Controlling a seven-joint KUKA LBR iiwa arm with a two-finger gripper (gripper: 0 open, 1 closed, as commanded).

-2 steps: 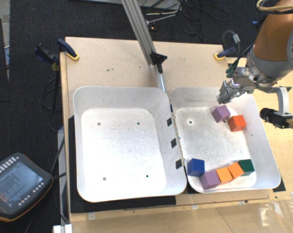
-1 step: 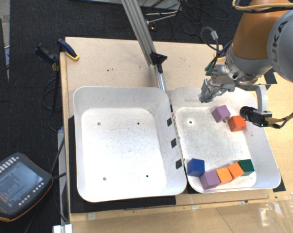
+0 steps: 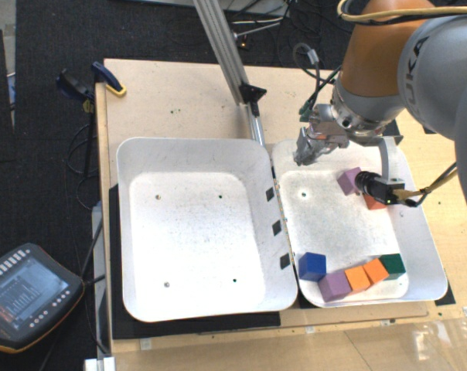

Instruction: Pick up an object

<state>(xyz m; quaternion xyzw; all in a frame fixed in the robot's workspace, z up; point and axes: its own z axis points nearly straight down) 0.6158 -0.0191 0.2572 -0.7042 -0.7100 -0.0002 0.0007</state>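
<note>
The right bin holds several small blocks. A light purple block lies near its far right, next to a red-orange block partly hidden by a black part on the arm. Along the near edge sit a blue block, a purple block, an orange block and a green block. My gripper hangs over the bin's far left corner, to the left of the light purple block and apart from it. No block shows at its tip.
The left bin lies beside the right one. A slanted metal pole comes down to the bench between the bins' far edges. A teach pendant lies at the lower left, and a blue and yellow clamp sits at the bench's far left corner.
</note>
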